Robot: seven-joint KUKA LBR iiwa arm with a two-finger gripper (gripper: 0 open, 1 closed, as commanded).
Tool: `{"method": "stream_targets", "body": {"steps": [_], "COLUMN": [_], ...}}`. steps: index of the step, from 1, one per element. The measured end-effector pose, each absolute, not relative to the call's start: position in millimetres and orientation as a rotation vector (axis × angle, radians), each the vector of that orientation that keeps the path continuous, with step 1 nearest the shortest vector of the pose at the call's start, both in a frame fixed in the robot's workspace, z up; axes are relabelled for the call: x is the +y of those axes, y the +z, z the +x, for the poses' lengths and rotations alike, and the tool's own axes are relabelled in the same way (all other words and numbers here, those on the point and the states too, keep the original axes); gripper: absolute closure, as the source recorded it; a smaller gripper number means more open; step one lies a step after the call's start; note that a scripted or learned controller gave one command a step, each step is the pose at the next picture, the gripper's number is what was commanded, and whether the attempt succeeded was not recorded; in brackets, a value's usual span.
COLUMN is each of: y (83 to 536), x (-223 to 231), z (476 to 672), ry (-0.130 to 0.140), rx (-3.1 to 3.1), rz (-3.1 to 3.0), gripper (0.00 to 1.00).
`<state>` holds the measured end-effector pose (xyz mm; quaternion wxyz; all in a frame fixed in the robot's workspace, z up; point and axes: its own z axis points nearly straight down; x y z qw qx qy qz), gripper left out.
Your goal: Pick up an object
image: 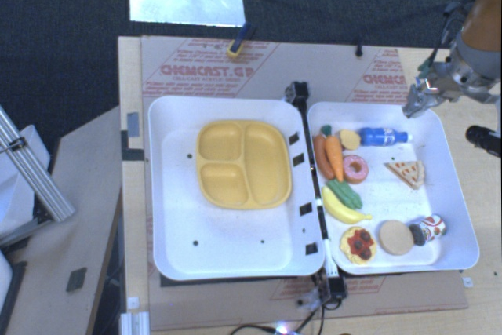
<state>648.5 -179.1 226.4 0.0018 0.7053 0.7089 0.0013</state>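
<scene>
A: Starting at the bottom right of the frame, what lies in the right bin?

B: A small pizza, a tan round cookie and a red-and-white can. Higher up: a yellow banana, pink donut, orange carrot, toast wedge, then a blue bottle on its side.

A: And the gripper?

B: Upper right, over the bin's far rim, nothing visibly in it; its opening I cannot tell.

A: The left bin?

B: A yellow divided tray.

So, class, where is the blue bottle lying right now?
The blue bottle lies on its side near the far edge of the right bin, beside the carrot and just below the gripper.
</scene>
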Motion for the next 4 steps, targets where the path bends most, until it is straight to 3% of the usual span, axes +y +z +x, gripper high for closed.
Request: {"method": "stream_targets", "body": {"steps": [2, 4], "y": [213, 216], "x": [-78, -67], "z": [613.1, 597.7], "ry": [0.003, 0.0], "rx": [2.232, 2.227], "rz": [2.213, 2.216], "gripper": [1.0, 1.0]}}
